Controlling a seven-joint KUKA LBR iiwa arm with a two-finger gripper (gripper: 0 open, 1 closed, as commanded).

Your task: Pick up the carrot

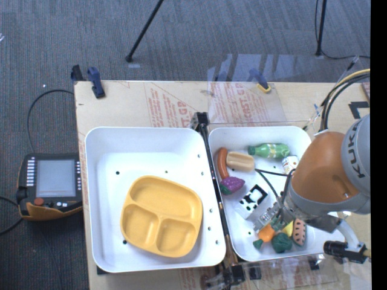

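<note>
The carrot (266,233), orange with a green leafy end, lies near the front edge of the right bin (242,246). My gripper (269,218) hangs low just above and behind it, right next to its orange body. A black-and-white marker plate on the gripper faces the camera. The arm's orange band (323,169) and grey wrist cover the bin's right side. I cannot make out whether the carrot sits between the fingers.
Crowded beside the carrot are a green broccoli (281,242), a watermelon slice (299,232) and a yellow piece (288,227). Further back lie a purple eggplant (232,185), sausage (222,162), bread roll (240,161) and green bottle (269,150). A yellow divided tray (162,215) sits in the left bin.
</note>
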